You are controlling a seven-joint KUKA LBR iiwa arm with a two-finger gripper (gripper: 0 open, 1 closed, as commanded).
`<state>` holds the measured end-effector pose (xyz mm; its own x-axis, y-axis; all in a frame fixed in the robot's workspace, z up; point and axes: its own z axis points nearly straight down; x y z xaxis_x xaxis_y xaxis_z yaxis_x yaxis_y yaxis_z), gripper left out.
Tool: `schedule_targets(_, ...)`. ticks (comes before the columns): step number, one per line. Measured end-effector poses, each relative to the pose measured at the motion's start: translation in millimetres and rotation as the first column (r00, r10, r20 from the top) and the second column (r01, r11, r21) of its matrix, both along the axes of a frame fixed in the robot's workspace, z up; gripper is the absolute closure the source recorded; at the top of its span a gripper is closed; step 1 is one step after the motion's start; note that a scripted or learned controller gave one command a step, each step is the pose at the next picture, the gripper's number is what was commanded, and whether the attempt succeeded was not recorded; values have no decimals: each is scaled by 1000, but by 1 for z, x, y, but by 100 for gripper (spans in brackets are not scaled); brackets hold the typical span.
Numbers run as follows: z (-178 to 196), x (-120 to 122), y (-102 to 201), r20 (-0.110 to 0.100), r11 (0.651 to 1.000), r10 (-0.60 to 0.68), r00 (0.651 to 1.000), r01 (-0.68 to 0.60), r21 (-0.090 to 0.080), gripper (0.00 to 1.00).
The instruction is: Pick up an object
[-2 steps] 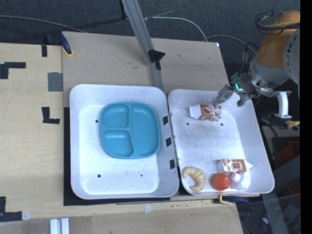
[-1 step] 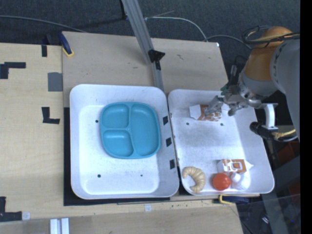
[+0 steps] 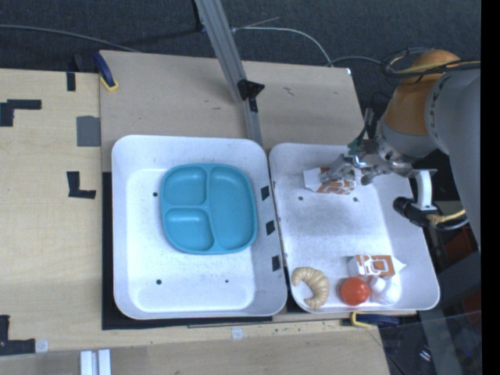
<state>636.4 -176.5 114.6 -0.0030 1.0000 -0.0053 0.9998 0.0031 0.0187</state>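
Packet point(image 3: 334, 180), white with orange-brown print, lies at roughly twelve o'clock in the right-hand bin point(image 3: 328, 241), close to the far wall. Gripper point(image 3: 355, 166) is low over the packet's three o'clock edge, the arm point(image 3: 422, 108) reaching in from three o'clock. Finger state: cannot tell. The metal parts blur into the packet's edge, and whether they are closed on it or merely touching it is not resolvable from this angle.

Other contents of the right-hand bin, all along its six o'clock wall and well apart from the gripper: a croissant point(image 3: 313, 285) at about seven o'clock, a red ball point(image 3: 355, 291) at six, and a second printed packet point(image 3: 376, 267) at about five, touching the ball. The left-hand bin point(image 3: 133, 233) carries a blue divided plate point(image 3: 208, 208) near its centre.

Assessment: the step in hand appears to be the grasp on the far packet, with the lift not yet made. The next move calls for a firm closure on the packet's edge, then a straight vertical raise. A thin, limp wrapper may slip free.
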Motion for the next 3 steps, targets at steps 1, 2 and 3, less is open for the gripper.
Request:
schedule_targets(1,11,1,0,4,1000,0,1000,0,-1,100)
schedule_targets(2,55,7,-3,-15,1000,-1,1000,1,4,100)
schedule_targets(3,108,8,-3,-14,1000,-2,1000,2,4,100)
